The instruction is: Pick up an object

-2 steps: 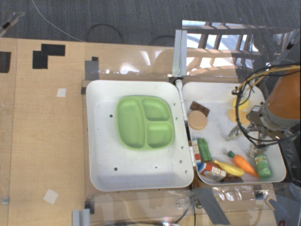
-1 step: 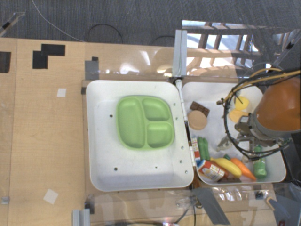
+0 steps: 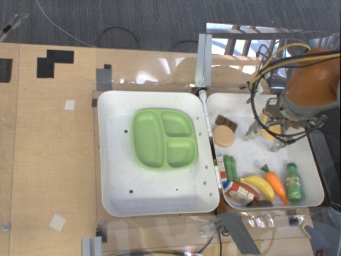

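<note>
**Fingers spread above a yellow item in the right bin**

The fingers (image 3: 250,134) stand apart, one tip at the left and one lower right, with nothing seen clamped between them; the gripper (image 3: 264,137) hangs over the upper part of the right bin (image 3: 311,159). A yellow object (image 3: 268,132) lies partly hidden under the wrist, between the two tips; whether they touch it cannot be told. The arm (image 3: 311,87), orange above the wrist, enters from the right with looped cables around it. To the left of the gripper lie a brown chocolate piece (image 3: 226,124) and, just below it, a tan round cookie (image 3: 224,137). Along the bin's near edge, well apart from the gripper, sit a green vegetable (image 3: 230,168), a red-and-white package (image 3: 241,193), a banana (image 3: 259,186), a carrot (image 3: 275,183) and a green bottle (image 3: 292,182). The left bin (image 3: 120,196) on the counter (image 3: 48,159) carries a green divided plate (image 3: 163,138).
</note>
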`<state>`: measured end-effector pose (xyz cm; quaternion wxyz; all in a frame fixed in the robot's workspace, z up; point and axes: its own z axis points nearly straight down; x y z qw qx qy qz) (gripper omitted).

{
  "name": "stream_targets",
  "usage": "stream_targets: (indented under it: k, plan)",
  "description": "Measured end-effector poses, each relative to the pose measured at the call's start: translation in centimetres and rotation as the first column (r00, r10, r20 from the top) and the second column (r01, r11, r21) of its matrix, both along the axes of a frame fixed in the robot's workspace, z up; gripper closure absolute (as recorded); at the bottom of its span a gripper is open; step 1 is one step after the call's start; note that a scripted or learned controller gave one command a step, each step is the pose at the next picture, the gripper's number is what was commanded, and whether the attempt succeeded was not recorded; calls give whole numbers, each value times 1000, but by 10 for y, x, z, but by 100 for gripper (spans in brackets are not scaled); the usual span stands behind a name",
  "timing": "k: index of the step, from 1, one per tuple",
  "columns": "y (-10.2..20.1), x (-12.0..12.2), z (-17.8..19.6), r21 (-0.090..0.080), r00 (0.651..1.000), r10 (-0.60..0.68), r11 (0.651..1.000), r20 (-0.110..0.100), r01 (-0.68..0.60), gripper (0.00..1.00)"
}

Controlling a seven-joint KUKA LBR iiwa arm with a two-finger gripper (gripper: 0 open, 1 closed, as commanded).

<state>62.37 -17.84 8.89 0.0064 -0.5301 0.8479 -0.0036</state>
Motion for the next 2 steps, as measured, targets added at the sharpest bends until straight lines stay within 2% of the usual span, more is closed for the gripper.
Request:
stream_targets:
  k: [1, 2]
  plan:
    - [11, -67, 2, -1, 1000, 22, 1000, -2, -22, 0]
    - [-17, -129, 3, -1, 1000, 17, 1000, 8, -17, 0]
